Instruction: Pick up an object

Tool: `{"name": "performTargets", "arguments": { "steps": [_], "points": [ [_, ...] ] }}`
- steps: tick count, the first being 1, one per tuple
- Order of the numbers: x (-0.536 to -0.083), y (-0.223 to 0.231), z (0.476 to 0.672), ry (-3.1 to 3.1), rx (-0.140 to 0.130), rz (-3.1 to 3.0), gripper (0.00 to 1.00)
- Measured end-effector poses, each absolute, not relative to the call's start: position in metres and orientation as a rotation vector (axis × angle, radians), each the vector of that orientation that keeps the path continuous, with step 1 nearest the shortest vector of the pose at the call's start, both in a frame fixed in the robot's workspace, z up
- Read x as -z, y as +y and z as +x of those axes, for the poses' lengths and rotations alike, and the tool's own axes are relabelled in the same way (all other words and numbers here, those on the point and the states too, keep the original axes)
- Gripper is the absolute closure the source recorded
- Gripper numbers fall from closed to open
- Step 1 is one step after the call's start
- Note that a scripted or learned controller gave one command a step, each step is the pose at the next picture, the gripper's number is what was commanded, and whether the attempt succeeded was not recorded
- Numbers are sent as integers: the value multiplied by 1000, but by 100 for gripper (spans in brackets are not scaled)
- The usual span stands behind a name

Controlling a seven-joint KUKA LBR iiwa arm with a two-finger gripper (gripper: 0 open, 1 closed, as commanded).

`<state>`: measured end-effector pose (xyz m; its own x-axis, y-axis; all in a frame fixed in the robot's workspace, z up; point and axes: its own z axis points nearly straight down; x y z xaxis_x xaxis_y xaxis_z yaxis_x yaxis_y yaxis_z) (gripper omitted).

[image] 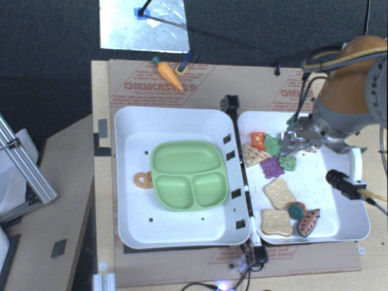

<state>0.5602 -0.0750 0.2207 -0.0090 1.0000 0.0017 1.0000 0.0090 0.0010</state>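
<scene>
My gripper (291, 144) hangs low over the upper middle of the right bin (345, 223), above a cluster of toy foods. Right under it lie a green leafy piece (273, 145) and a smaller green piece (288, 162). A purple piece (272, 168) lies just below those. Left of the gripper are a red-orange piece (257, 139) and a waffle-patterned cracker (254, 156). Nearer the front lie two toast slices (279, 193) (276, 222), a teal and red ball (296, 210) and a brown and red slice (308, 222).
The left bin (130, 132) holds a green divided plate (188, 174) and a small pretzel (143, 180) beside it. A toy carrot (170, 75) lies on the bench behind the bins. The black divider (237, 162) separates the bins.
</scene>
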Motion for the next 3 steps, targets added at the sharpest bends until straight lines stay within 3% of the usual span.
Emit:
{"name": "performTargets", "arguments": {
  "steps": [3],
  "points": [
    [-215,82,541,-2231,3,-2209,100]
  ]
}}
